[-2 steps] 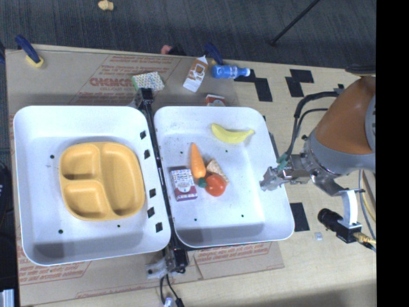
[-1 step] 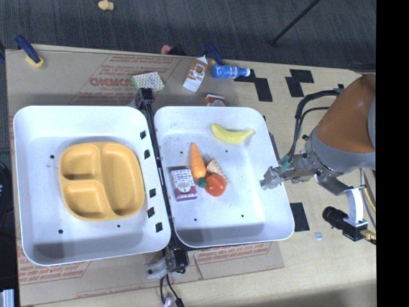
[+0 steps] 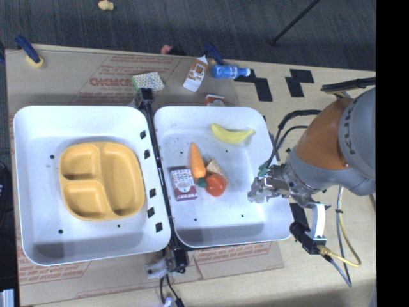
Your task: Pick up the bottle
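The bottle [image 3: 229, 71] lay on the tabletop [image 3: 307, 107] outside the bins, just beyond the right bin's [image 3: 255, 226] far rim. Its long axis ran left to right, the cap end seemingly pointing right. The hand [image 3: 262, 187] hung over the right bin's right side, well apart from the bottle; whether it was apart or together I could not tell. The approach was not yet made: the next move called for reaching past the far rim.

arm [image 3: 339, 149] — reaches in from right | gripper [image 3: 261, 189] — low, pointing left
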Available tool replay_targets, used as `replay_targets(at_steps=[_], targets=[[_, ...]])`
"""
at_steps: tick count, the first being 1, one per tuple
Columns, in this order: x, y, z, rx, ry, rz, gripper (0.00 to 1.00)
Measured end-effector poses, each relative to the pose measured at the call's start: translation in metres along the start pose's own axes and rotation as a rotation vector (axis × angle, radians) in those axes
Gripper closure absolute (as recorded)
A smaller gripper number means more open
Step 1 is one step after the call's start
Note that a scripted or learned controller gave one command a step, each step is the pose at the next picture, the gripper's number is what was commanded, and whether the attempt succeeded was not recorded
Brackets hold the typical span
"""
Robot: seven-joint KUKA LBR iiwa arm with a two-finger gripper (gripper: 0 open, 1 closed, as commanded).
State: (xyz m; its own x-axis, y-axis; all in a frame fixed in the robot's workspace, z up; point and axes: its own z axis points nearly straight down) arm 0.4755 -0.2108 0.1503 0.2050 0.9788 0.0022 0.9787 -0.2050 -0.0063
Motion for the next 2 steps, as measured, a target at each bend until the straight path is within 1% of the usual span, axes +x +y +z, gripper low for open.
replay_targets(at_steps=[1,2], targets=[[0.0066,-0.0008,-0.0474,-0.003,-0.002,0.125,1.0],[0.0077,-0.0014,-0.0382,-0.001,-0.001,-0.117,1.0]])
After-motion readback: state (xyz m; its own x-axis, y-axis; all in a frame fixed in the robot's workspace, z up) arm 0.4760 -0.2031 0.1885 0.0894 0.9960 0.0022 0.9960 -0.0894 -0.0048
